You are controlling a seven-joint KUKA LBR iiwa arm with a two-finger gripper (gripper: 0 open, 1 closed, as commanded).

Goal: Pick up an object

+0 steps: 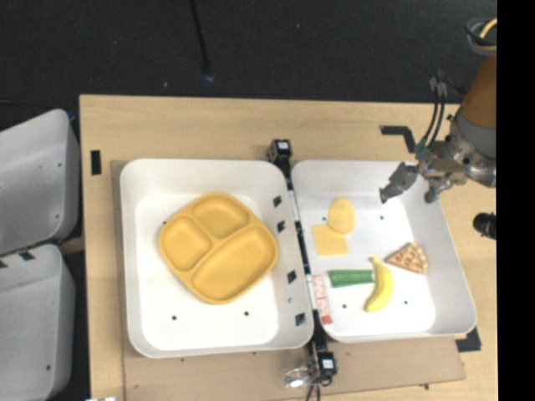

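Jaws (412, 185) hover apart from pizza slice (407, 258) below.

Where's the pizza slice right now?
The pizza slice lies in the right bin, near its right wall, just up and right of the banana.

A single fixed camera looks down at a slant on the bench (100, 132), framing both white bins (134, 224) from moderate height.
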